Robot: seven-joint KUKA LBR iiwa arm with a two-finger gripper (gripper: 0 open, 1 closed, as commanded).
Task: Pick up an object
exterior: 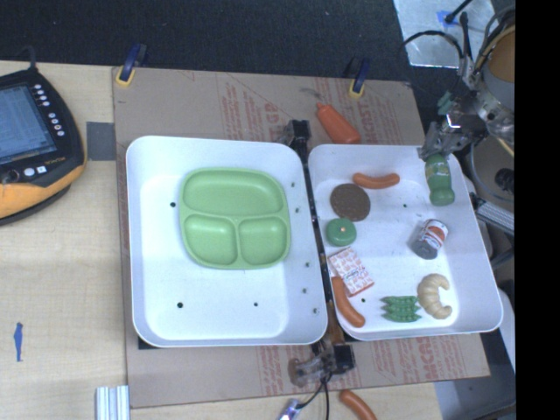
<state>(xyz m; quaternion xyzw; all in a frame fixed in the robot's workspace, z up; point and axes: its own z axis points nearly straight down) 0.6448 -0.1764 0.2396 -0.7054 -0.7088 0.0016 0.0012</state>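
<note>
Tool hovering over the right bin's far corner, by a green bottle.

Camera view: the tool (440, 140) is hanging just above the green bottle (439, 182), which is lying in the right bin (490, 274); whether it is apart or together I cannot tell. The bottle is looking light, rigid and smooth, probably best taken across its body.

two white bins (140, 234), one green divided plate (234, 215), four sausages (376, 180), one can (429, 238), one croissant (435, 294), one green bottle (439, 180), one pea pod (401, 308), one brown patty (350, 201), two clamps (131, 63) sitting far

Even, bright overhead light; the white bins (219, 322) glare slightly, shadows are soft, and the picture is mildly grainy and soft.
</note>
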